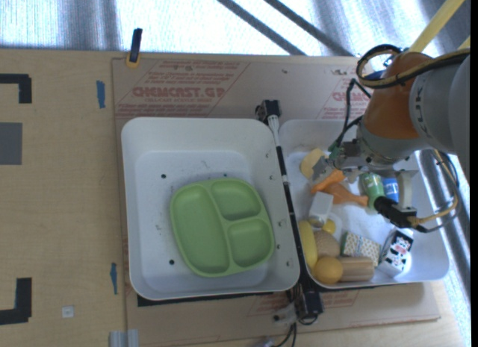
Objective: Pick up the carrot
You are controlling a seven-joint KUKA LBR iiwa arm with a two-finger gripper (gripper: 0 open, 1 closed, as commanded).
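Observation:
The orange carrot lies in the right bin, near its middle, its left end pointing up toward the bin's left wall. My gripper hangs right over that left end, reaching in from the right under the orange-banded wrist. The gripper's body hides part of the carrot, and whether it touches the carrot is unclear. A pale yellow piece sits just left of the gripper.
Around the carrot lie a white box, a green can, a banana, a lemon, a wooden block, a patterned sponge and a cow figure. The left bin holds a green divided plate.

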